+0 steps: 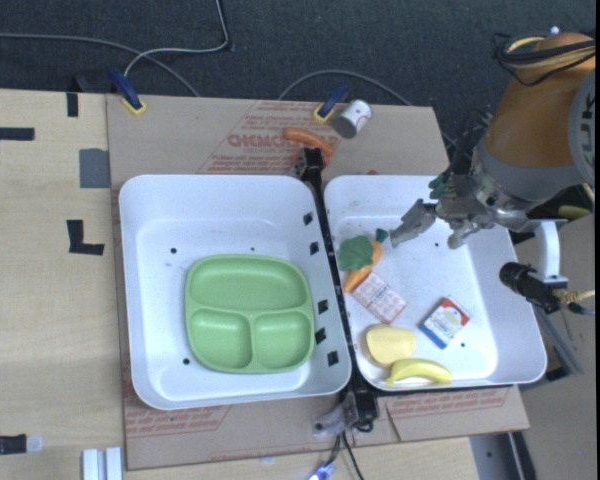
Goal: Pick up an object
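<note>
Objects for picking, right bin [515,353]: five items, all grouped in the left and near part of the bin floor.

1. Carrot toy [361,258] (green top, orange root), lying against the bin's left wall, toward the middle of its length.
2. Small printed packet [378,295], pale with red marks, flat on the floor just beside and below the carrot toy.
3. Small box [444,323], blue, red and white, lying tilted near the bin's centre, apart from the packet.
4. Pale yellow rounded item [389,344], near the front left corner.
5. Banana [419,371], touching or just beside the pale yellow item, along the front wall.

Gripper [439,228]: above the upper middle of the right bin, fingers spread apart, nothing between them; the left finger [412,222] points toward the carrot toy but stands apart from it. Grey arm with orange band [540,88] enters from the right.

Left bin [145,268]: holds one green divided plate [249,312], three compartments, lying flat at centre.

Surroundings: cardboard sheet [210,138] under both bins; blue-and-yellow clamps [127,91] at its far edge; a small white cylinder [352,117] by the second clamp; a white cable [180,50] on the dark floor beyond.
</note>
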You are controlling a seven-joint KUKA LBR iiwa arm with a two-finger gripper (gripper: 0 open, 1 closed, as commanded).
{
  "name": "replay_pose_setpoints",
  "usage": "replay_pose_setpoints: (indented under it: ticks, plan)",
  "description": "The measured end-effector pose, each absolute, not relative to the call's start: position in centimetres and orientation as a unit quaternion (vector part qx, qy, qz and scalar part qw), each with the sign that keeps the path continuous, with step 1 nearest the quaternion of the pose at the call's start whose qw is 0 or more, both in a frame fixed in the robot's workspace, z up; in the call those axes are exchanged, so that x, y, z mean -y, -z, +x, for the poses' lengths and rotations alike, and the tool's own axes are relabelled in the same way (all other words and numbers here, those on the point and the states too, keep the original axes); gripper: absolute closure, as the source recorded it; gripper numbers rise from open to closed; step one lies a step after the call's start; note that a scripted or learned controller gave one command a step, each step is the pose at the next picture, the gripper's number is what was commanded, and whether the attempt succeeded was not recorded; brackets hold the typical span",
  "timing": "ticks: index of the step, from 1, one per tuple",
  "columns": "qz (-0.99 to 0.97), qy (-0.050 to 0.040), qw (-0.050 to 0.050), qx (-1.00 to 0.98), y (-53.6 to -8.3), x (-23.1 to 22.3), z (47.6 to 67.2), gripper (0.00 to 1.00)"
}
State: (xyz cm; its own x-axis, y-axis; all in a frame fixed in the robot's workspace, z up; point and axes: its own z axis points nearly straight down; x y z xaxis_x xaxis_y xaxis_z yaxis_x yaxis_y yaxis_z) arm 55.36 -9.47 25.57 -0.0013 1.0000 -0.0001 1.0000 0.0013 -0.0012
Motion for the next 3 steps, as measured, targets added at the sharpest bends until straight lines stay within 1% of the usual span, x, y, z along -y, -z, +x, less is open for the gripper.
replay_pose_setpoints:
  ticks: [1,2,3]
  plan:
    - [-0.706,-0.001,0.001,0.708,-18.3,5.4,58.4,0.0]
    - [-0.707,-0.0005,0.0,0.707,-9.0,10.2,58.9,0.0]
    - [-0.706,-0.0011,0.001,0.708,-9.9,10.1,58.8,1.0]
